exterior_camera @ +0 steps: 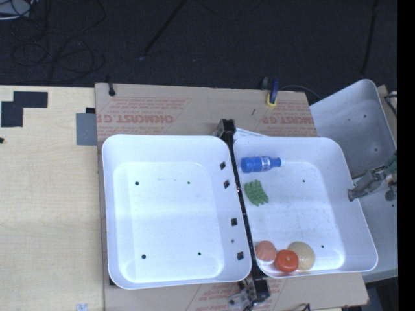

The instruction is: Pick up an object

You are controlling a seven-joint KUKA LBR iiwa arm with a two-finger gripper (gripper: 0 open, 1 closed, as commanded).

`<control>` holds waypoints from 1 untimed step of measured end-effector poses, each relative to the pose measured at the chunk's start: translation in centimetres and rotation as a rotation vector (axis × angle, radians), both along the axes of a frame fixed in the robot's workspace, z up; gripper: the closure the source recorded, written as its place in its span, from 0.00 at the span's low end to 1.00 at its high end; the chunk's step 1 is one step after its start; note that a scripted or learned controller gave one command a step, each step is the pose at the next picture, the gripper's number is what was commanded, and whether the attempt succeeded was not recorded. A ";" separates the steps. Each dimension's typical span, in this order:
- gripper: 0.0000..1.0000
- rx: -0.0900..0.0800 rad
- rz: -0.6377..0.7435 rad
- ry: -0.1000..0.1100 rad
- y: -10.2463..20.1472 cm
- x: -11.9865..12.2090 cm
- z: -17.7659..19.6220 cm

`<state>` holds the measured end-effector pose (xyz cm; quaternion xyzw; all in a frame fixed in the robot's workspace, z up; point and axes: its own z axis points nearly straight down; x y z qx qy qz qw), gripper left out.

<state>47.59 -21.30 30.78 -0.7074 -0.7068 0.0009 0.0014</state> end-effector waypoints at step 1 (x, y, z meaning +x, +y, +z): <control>0.00 0.001 0.000 0.001 0.0 0.0 -2.4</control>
